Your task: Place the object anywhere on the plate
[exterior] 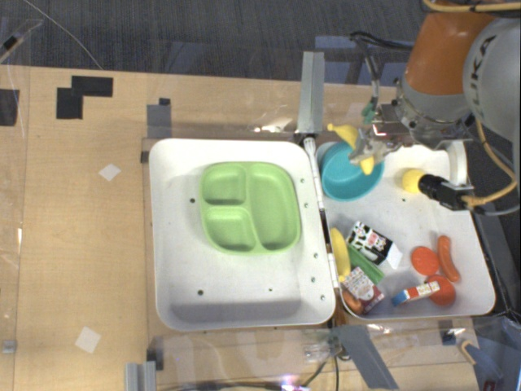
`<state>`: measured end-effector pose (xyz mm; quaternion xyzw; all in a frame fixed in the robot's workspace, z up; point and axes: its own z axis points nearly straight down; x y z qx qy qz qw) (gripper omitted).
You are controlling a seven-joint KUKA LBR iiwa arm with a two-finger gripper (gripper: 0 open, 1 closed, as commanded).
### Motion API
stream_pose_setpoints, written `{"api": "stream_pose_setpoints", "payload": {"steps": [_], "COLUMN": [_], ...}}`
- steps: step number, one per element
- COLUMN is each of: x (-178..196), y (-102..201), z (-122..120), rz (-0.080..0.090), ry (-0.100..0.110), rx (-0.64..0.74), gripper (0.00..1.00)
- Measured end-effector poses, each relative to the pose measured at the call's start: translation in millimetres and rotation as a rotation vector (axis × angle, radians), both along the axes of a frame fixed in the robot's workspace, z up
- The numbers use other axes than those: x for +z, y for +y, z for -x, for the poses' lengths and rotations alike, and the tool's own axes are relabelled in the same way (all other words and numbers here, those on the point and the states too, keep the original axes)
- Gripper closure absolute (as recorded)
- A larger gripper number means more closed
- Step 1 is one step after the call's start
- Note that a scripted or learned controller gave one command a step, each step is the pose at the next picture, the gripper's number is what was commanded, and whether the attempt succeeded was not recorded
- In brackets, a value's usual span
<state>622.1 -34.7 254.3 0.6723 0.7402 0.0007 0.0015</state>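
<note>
The green plate [248, 206], split into three compartments, lies in the middle of the left white bin [183, 300] with nothing on it. My gripper [364, 151] hangs over the far left corner of the right bin [480, 296], above the right rim of a blue bowl [346, 182]. A yellow thing [368, 166] shows right under the gripper, over the bowl, and another yellow piece [342, 131] sticks out to its left behind the bowl. Whether these are one object, and whether the gripper has hold of it, I cannot tell.
The right bin also holds a small round yellow thing [410, 179], a black-and-white carton [370, 243], a yellow strip [340, 255] along the left wall, a snack packet [361, 287], an orange disc [424, 259], a red sausage [448, 259] and a small tube [419, 290]. A ridge [319, 218] divides the bins.
</note>
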Motion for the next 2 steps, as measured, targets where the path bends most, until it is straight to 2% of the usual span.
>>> {"api": "stream_pose_setpoints", "payload": {"steps": [1,2], "x": [-72.9,-68.3], "y": [119.5,113.1], "z": [-8.8,-11.3], "rz": [-0.004,-0.001], "ry": [0.007,-0.001], "rx": [0.101,0.093], "gripper": [1.0,0.0]}}
